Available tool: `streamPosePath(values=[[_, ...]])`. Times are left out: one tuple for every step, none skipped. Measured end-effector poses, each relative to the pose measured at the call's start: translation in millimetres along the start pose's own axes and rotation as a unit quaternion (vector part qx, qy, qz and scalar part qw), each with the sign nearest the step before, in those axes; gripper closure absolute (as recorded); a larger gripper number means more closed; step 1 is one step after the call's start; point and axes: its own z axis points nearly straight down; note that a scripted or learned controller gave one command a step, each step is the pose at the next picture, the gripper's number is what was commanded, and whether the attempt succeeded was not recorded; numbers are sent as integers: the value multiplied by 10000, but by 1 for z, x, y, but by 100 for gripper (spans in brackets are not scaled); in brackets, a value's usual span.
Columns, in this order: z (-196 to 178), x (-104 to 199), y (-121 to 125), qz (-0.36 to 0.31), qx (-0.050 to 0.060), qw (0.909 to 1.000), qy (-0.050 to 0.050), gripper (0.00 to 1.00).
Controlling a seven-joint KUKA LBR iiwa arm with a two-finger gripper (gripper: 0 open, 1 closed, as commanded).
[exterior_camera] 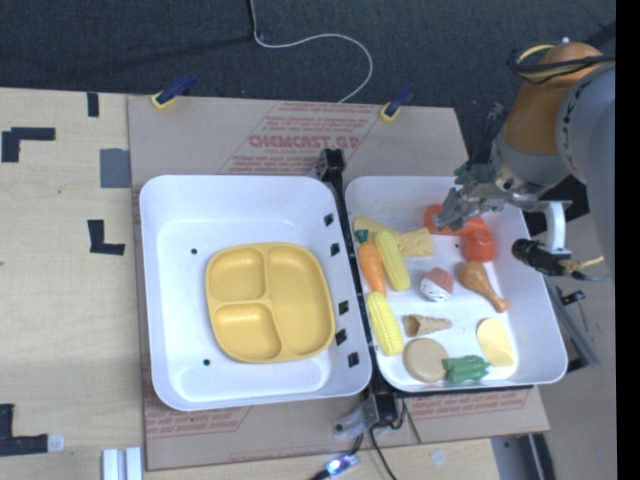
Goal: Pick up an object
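Note:
The right bin (530,373) holds several toy foods: a carrot (371,266), two corn cobs (391,258) (385,324), a yellow wedge (416,241), a drumstick (482,284), a red piece (479,240), a cone (427,323), a tan round (425,358) and a green piece (465,370). My gripper (453,214) hangs low over the bin's far right part, right at the red piece's left edge. A smaller red bit (433,215) lies just to its left. Nothing can be seen held in the gripper.
The left bin (165,268) holds a yellow divided plate (270,301). A small white and red item (435,287) and a pale yellow slice (496,340) also lie in the right bin. The arm's grey body and orange band (550,63) rise at the right.

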Motion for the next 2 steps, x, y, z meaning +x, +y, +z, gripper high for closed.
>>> streamPosePath(values=[[-59, 4, 6, -4, -13, 10000, -1, 100], [-75, 4, 7, 0, 12, 10000, 7, 100]])
